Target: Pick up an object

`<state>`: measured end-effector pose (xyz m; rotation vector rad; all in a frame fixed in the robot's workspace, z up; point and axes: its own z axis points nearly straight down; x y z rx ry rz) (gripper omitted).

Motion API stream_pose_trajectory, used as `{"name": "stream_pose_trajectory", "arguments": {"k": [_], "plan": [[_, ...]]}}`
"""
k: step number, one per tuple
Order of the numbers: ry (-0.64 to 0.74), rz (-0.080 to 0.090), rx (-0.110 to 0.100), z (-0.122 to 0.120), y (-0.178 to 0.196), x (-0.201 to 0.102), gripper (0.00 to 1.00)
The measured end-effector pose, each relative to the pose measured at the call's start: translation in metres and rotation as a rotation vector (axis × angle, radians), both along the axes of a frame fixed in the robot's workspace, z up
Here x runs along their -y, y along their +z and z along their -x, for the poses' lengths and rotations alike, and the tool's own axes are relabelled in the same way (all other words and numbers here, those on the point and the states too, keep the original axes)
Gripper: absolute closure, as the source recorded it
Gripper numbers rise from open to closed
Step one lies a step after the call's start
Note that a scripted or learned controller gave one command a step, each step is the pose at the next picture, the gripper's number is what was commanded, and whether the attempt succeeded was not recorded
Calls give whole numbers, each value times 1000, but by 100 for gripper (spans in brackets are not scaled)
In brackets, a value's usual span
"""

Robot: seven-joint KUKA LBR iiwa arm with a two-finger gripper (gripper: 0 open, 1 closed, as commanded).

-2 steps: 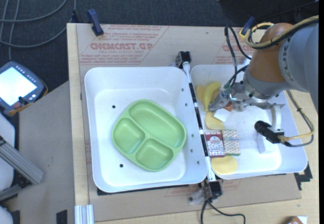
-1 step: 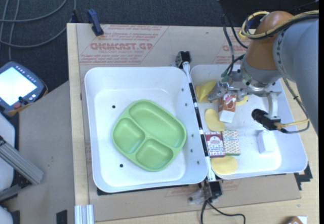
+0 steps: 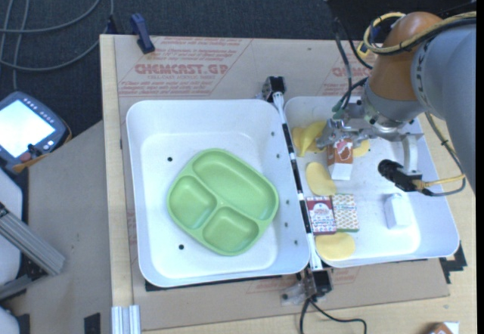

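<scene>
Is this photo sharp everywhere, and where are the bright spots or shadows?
Camera view: soft overall, small print unreadable; the two white bins, left and right, look bright and nearly washed out; the green tray casts only a faint shadow; the arm at right looks blurrier than the bench.

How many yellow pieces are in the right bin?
3 that I can see: one at the far left, near the gripper; one in the middle by the left wall; one at the near edge. The arm may hide more.

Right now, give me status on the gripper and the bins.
Gripper low in right bin, over small carton. No grasp confirmed. Yellow pieces crowd beside it. Green tray in left bin.
</scene>
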<state>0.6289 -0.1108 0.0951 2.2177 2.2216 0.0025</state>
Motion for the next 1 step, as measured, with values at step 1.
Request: {"name": "stream_pose_trajectory", "arguments": {"k": [1], "plan": [[0,-1,-2,23,90,-68,100]]}}
